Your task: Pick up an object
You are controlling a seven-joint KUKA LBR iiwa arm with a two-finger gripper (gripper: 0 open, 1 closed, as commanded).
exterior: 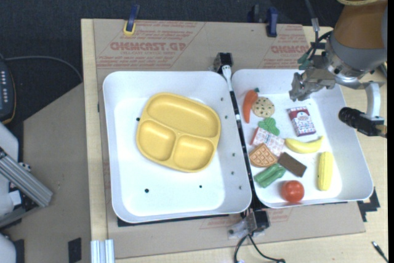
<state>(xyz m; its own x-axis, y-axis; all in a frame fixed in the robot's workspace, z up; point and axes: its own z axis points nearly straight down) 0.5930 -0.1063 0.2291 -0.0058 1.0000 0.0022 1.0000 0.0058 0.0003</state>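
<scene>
Gripper [300, 90] hovers over the right bin's [363, 178] upper area, above a small red carton [301, 121]; whether it is open or closed cannot be told. Toy foods fill that bin: carrot [249, 105], cookie [263, 108], banana [304, 145], corn cob [324, 170], tomato [293, 191]. A yellow divided plate [178, 131] lies in the left bin [123, 194].

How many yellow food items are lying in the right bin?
2: the banana, lying across the middle of the right bin, and the corn cob just below it, near the right rim.
</scene>
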